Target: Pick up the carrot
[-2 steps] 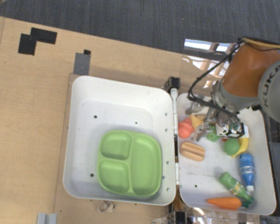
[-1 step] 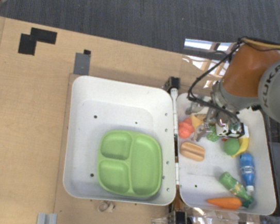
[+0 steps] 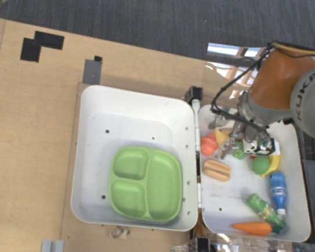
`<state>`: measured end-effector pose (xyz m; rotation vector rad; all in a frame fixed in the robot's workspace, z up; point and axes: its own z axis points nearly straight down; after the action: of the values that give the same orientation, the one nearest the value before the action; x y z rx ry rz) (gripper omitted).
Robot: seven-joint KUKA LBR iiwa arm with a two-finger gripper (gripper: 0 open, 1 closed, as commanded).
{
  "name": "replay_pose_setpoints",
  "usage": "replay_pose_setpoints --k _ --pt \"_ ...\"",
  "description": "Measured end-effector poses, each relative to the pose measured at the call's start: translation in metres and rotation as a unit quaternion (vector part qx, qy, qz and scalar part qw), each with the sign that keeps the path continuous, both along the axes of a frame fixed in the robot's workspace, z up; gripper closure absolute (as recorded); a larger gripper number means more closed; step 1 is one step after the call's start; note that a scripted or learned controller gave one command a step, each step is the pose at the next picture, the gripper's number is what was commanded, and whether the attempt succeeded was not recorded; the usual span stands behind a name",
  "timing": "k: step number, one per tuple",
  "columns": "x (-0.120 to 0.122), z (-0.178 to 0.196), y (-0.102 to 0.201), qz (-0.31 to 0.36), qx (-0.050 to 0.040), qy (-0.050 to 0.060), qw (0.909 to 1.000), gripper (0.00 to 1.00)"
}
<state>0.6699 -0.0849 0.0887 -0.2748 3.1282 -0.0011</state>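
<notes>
The carrot (image 3: 252, 228), orange with a green top at its right end, lies on its side by the front wall of the right bin (image 3: 224, 211). My gripper (image 3: 233, 147) hangs over the back of that bin, far behind the carrot and a little to its left. It sits low among small toy foods, beside a small green piece (image 3: 239, 154) and a yellow piece (image 3: 221, 137). Nothing touches the carrot.
The right bin also holds a red-orange item (image 3: 208, 145), a tan bun (image 3: 216, 170), a green round fruit (image 3: 260, 165), a banana (image 3: 273, 164), a blue bottle (image 3: 277, 191) and a green bottle (image 3: 263, 206) just behind the carrot. In the left bin lies a green divided plate (image 3: 146, 183).
</notes>
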Motion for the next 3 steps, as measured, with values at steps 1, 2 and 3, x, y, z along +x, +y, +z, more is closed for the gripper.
replay_pose_setpoints --k 1,2,3 --pt "0.0 0.0 0.0 0.0 0.0 0.0 1.0 0.0" --pt "-0.067 0.102 0.036 0.172 -0.0003 -0.008 0.9851 0.0" --pt "-0.03 0.004 0.003 0.264 -0.0029 -0.011 0.9645 0.0"
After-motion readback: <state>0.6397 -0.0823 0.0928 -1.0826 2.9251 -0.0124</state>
